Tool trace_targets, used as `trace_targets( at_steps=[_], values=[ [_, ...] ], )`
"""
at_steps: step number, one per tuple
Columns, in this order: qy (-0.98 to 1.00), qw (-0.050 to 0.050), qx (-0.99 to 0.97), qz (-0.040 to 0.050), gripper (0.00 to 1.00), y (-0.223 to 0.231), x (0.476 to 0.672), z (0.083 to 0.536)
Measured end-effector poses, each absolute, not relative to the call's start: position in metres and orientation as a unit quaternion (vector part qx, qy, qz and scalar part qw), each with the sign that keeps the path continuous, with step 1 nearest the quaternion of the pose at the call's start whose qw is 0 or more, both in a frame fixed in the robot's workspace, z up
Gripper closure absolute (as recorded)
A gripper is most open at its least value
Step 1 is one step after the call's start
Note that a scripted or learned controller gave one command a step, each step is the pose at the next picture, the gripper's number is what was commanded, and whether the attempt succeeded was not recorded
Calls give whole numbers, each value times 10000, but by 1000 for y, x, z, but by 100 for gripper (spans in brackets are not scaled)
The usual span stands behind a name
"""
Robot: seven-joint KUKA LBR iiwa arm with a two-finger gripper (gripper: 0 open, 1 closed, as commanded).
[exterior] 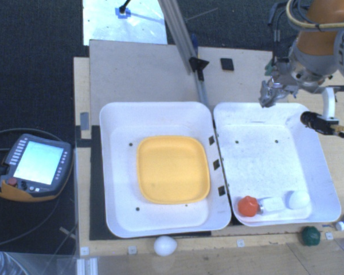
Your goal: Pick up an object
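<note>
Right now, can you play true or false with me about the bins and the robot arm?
1. The yellow plate lies in the left bin. True.
2. The orange ball sits at the far edge of the right bin. False: it sits at the near edge, by the left corner.
3. The gripper is over the far edge of the right bin. True.
4. The gripper is touching the orange ball. False: they are well apart, at opposite edges of the bin.
5. A white egg lies outside the bins, in front of the left one. True.
</note>
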State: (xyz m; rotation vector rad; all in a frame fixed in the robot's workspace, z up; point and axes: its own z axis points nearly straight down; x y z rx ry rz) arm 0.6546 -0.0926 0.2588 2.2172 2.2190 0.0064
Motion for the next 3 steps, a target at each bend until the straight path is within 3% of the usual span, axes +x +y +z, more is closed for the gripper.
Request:
trace_targets(
  at_steps=[1,2,3],
  values=[
    [7074,11,7068,11,100,-93,655,283],
    [7083,-1,7059,5,100,-48,641,277],
    [7088,-1,7054,6,100,3,638,272]
  ],
)
